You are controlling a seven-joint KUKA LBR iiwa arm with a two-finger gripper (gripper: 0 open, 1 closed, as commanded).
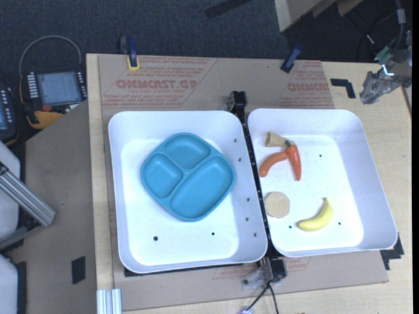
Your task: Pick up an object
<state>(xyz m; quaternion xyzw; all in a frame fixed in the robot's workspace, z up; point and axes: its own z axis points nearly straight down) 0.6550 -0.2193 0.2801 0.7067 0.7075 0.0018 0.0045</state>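
The right bin (370,175) holds several small items: a tan wedge (275,139), an orange carrot-like piece (272,163), a red pepper-like piece (295,161), a round tan disc (277,205) and a yellow banana (315,217). In the left bin (124,195) lies a blue divided plate (188,175). My gripper (373,89) hangs at the view's upper right, beyond the right bin's far right corner and well away from all the items. Nothing shows in it.
The two bins meet at a black divider strip (252,182) on a brown board (216,77). Clamps (133,59) sit on the board's far edge. A pendant with a screen (57,87) lies off the bench to the left.
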